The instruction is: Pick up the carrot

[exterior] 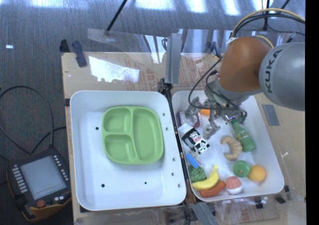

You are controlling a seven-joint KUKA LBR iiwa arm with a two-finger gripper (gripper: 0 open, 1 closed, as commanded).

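My gripper (pixel 212 114) hangs over the upper part of the right-hand bin (pixel 271 161), right of frame centre; its metal linkages are in view, but I cannot tell its state. Just above it an orange thing (pixel 205 112) shows, too hidden to identify. My arm (pixel 279 77) enters from the right, grey, with a rounded orange band (pixel 243 67) and the letters "KUKA" on the casing.

Below the gripper lies a small black-and-white carton (pixel 196 140) with a cow pattern. To its right are a green bottle (pixel 242 136) and a tan croissant (pixel 232 147). A blue stick-like item (pixel 192 159) lies beside a dark green broccoli (pixel 197 173).

The carrot (pixel 213 191) is long, orange-red and smooth, lying near the bin's lower edge in the lower right of the frame, touching the yellow banana (pixel 208 180) above it. To its right are a pink-and-white cupcake (pixel 234 184), a green apple (pixel 241 168) and an orange (pixel 257 173).

The left-hand bin (pixel 87 169) holds a light green plate (pixel 133 134) with three compartments. Both white bins rest on a brown counter (pixel 79 77). A grey pendant (pixel 40 179) with a screen lies at lower left.
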